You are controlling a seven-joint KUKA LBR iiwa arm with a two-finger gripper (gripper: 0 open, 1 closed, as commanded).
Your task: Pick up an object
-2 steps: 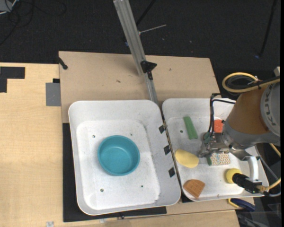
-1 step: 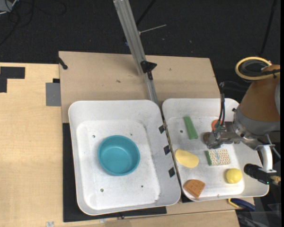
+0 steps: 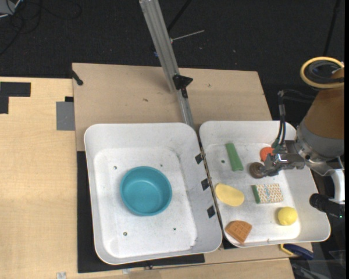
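Note:
My gripper [image 3: 263, 168] hangs low over the right bin [image 3: 253, 131], near its right-centre, with the arm coming in from the right. A small red-orange object [image 3: 266, 153] lies right beside the gripper's upper side, partly hidden by it. Just below the gripper lies a patterned card with a green edge [image 3: 267, 193]. A green stick [image 3: 233, 156] lies to the gripper's left. A yellow oval piece [image 3: 229, 195], a brown waffle-like piece [image 3: 239, 231] and a yellow ball [image 3: 287, 215] lie toward the front of this bin.
The left bin [image 3: 99, 138] holds a teal bowl [image 3: 145, 190]. A slanted metal rail [image 3: 164, 45] runs from the top down to the gap between the bins. Black clips [image 3: 205, 183] sit along the bins' shared edge.

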